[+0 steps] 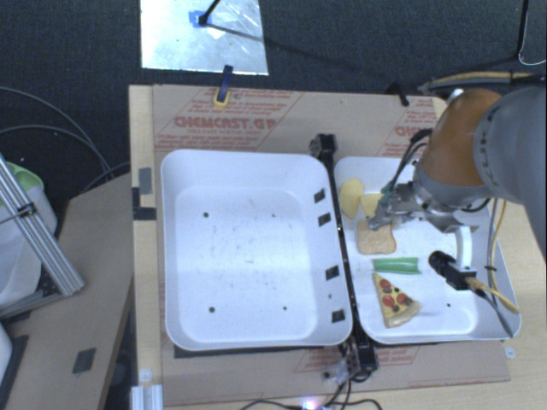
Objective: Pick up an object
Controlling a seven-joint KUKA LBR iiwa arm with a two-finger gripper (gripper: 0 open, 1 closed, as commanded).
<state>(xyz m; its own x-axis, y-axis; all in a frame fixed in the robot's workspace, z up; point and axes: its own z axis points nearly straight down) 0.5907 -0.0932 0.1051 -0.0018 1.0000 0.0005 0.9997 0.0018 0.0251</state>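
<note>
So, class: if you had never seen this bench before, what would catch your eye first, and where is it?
The grey arm with its orange band reaches in from the right, its gripper low over the right bin. Toy food lies there: a pizza slice, a green piece, a tan piece and a yellow one.

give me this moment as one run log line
phase: reaching | gripper: low in right bin, over yellow piece and bread slice | untouched: green pod, pizza slice

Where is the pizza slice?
The triangular toy pizza slice with red pepperoni lies in the right white bin, near its front edge, just below the green bean-like piece.
</note>
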